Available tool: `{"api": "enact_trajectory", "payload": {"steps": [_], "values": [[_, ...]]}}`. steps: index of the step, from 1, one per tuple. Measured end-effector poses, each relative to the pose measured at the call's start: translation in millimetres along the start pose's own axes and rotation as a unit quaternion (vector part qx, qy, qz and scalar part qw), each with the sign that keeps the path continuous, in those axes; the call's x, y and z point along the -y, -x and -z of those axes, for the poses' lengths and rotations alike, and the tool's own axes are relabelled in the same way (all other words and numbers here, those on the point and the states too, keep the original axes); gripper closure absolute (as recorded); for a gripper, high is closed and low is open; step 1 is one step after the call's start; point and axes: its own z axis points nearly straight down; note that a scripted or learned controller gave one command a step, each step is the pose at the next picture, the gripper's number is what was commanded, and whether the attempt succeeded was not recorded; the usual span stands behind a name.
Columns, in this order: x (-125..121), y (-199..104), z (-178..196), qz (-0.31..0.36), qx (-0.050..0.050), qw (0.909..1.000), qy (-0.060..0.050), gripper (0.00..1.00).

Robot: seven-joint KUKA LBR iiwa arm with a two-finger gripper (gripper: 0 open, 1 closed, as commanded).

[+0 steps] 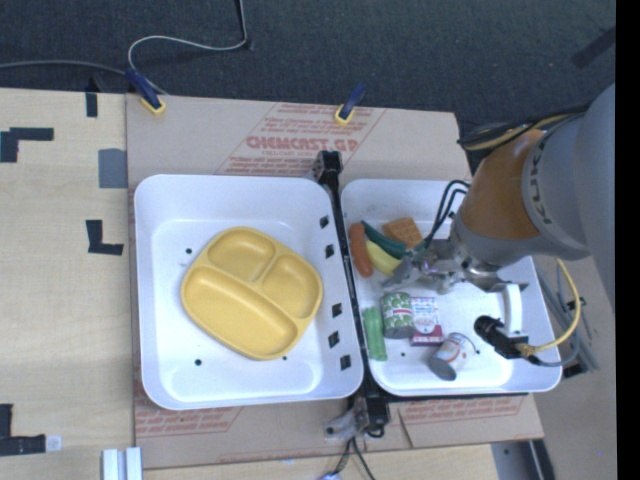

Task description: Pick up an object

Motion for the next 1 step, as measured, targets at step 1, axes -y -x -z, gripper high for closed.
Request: {"api": "enact_trajectory", "payload": {"steps": [1], "values": [[-0.4, 0.4, 9.6, 0.0, 0.001, 1.0, 0.001, 1.0]]}}
